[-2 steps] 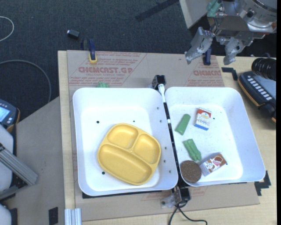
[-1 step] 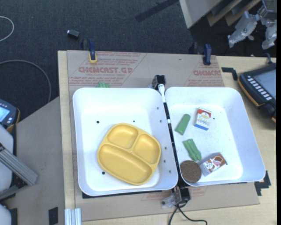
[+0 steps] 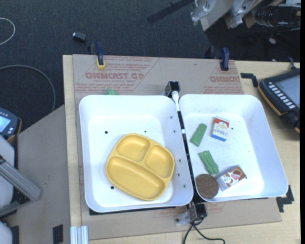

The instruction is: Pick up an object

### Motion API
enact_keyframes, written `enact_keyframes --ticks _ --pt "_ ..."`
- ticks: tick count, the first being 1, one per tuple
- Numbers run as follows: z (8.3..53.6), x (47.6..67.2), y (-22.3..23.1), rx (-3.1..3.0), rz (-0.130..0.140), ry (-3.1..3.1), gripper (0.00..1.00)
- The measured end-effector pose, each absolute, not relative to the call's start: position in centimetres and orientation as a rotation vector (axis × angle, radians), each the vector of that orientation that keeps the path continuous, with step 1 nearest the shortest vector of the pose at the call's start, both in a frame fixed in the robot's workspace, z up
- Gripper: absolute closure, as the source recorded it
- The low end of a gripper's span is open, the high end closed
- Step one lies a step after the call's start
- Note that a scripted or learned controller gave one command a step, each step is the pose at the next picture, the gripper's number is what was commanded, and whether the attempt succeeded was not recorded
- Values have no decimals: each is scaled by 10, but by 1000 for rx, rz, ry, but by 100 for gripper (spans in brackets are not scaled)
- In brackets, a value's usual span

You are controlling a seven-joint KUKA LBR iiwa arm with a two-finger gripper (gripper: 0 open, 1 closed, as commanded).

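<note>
On surface point(image 3: 143, 71), two white bins side by side. Left bin point(image 3: 95, 124): yellow divided tray point(image 3: 139, 166), slightly near of centre. Right bin point(image 3: 257, 119): green piece point(image 3: 198, 135) left of small carton point(image 3: 220, 129) toward far side; second green piece point(image 3: 208, 162), brown round disc point(image 3: 207, 186), red-and-white packet point(image 3: 232, 177) clustered at near edge. Arm hardware point(image 3: 224, 12) at far edge, well apart from all objects, beyond bins; jaws state cannot tell.
</note>
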State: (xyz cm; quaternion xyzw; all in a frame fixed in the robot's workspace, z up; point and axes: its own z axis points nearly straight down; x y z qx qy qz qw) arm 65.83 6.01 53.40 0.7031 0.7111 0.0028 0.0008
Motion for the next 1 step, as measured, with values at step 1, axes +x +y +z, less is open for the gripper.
enact_keyframes --ticks 1 --pt "537 566 119 2213 2 2235 0"
